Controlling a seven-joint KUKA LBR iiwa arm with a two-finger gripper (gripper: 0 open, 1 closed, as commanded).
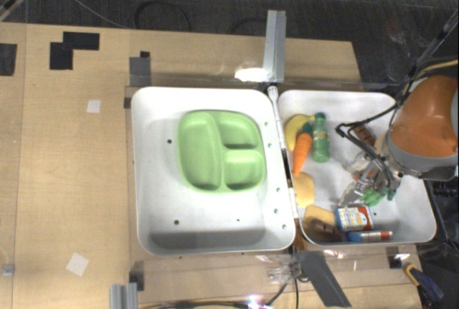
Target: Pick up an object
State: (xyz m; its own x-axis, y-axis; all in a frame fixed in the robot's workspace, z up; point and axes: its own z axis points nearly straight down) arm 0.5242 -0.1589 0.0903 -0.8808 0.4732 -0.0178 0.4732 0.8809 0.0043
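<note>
The right bin (424,223) holds several objects. An orange carrot (302,150) lies beside a green bottle (320,137) and a yellow piece (293,126) at its left side. Lower down are a pale yellow lump (305,189), a tan bread-like piece (318,215), a small red-and-blue carton (353,217) and a red marker (373,235). My gripper (366,187) hangs low over the bin's middle right, just above the carton. A small green object (376,196) sits right at the gripper's tip; I cannot tell whether it is held.
The left bin (152,157) holds a green divided plate (219,150). A brown item (365,134) lies near the right bin's back, under black cables. The orange-banded arm (429,125) covers the bin's right side. A metal post (275,46) stands behind the bins.
</note>
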